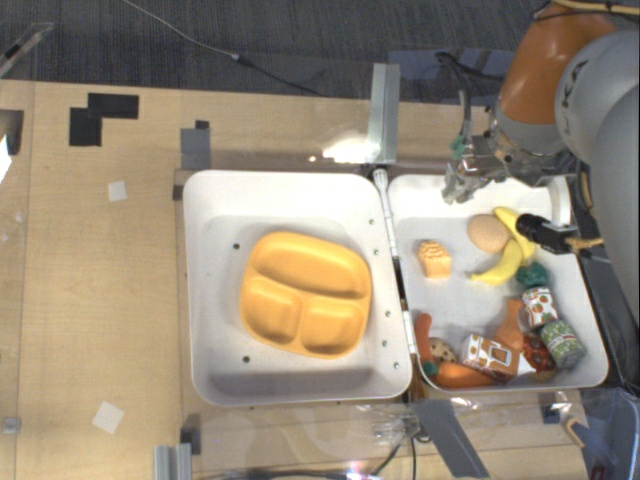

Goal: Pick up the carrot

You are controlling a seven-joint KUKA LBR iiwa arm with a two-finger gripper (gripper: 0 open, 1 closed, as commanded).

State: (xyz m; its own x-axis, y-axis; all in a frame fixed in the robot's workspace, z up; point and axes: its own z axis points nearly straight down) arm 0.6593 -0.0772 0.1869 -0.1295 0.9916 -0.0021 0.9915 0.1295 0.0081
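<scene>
Grey arm with its orange band reaches in from the right, its fingers hanging over the far edge of the right bin; whether they are spread or closed cannot be told. Just beside them lie a tan round piece and a banana. The carrot lies well apart, at the bin's near edge beside a small carton. The left bin holds a yellow tray.
</scene>
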